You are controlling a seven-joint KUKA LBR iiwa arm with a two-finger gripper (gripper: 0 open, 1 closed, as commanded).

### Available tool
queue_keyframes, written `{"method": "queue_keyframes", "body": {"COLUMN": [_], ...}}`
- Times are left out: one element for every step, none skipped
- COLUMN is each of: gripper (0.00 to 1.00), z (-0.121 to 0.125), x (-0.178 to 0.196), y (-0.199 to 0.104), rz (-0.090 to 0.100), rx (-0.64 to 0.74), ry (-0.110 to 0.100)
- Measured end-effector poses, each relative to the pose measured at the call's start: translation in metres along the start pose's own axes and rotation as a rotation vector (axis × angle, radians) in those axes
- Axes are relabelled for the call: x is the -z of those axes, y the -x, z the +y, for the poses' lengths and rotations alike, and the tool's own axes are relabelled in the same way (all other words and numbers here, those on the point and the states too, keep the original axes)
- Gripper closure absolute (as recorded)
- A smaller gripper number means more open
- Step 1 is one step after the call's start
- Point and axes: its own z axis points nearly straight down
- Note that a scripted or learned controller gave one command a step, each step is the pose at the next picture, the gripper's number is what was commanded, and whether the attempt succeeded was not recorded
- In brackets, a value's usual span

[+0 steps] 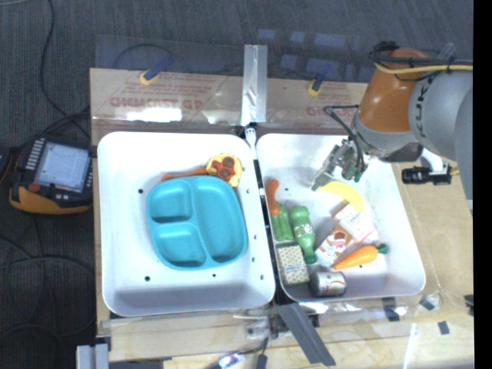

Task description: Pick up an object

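My gripper [332,169] hangs low in the far part of the right bin [388,198], just above the upper end of a yellow banana [345,194]. I see nothing held in it. Nearer the front lie a small white and red carton [345,234] and an orange carrot [358,256]. Two green bottles [298,229] lie beside each other, with a patterned box [292,264] and a can [329,283] in front of them. A thin orange-red piece [271,195] rests against the bin's left wall.
The left bin [123,206] holds a blue divided plate [196,221], with a yellow and orange toy [224,167] at its far right corner. A teach pendant [54,174] lies on the floor to the left. The arm's orange band [392,98] reaches in from the far right.
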Motion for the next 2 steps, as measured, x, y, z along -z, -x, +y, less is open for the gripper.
{"method": "queue_keyframes", "body": {"gripper": [1.00, 1.00], "z": [0.002, -0.009], "x": [-0.010, 0.064], "y": [0.000, 0.024], "rz": [0.000, 0.011], "rx": [0.306, -0.146], "ry": [-0.002, -0.008]}}
